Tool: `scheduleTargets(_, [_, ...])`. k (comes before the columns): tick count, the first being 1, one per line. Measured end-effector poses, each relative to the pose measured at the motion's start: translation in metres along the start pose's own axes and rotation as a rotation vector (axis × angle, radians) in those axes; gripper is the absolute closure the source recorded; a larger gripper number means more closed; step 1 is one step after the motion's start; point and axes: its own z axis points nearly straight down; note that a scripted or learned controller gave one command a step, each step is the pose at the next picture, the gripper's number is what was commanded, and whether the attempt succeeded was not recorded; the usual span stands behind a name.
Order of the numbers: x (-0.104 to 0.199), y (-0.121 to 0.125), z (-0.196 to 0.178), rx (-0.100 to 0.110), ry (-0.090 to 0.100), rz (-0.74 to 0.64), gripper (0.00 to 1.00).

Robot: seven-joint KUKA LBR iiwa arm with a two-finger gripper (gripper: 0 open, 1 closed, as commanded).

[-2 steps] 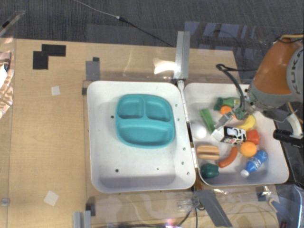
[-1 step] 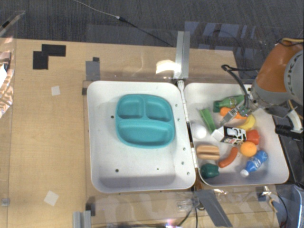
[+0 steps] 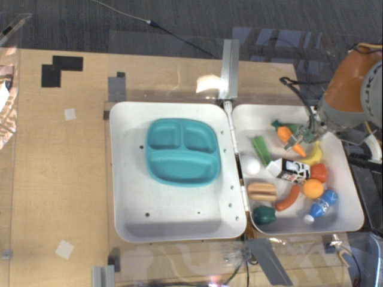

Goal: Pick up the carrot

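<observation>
Orange carrot (image 3: 285, 134), toy-sized with a green leafy top, lies in the right bin (image 3: 353, 217) at about one o'clock from the bin's centre, green end toward ten o'clock, tip toward four. Gripper (image 3: 304, 137) sits just beside the carrot on its three o'clock side, low over the pile; whether it is spread or pressed together I cannot tell (too small, too cluttered).

Handling, as a judgement: looks like moulded plastic, so light, stiff, not fragile. Smooth tapered body, likely slippery; a pinch near the thin tip could squirt it out. Best hold appears to be across the thick orange part just below the green top.

Neighbours crowd it: yellow banana (image 3: 312, 156) at its four o'clock, near or touching; green stick-shaped piece (image 3: 261, 149) at eight o'clock, apart.

Left bin (image 3: 128, 160) holds a teal divided plate (image 3: 182, 152), well apart from the work.
</observation>
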Motion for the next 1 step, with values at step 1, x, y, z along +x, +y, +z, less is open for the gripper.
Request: scheduleTargets(1, [0.0444, 0.0338, -0.0695, 0.003, 0.006, 0.165, 1.0])
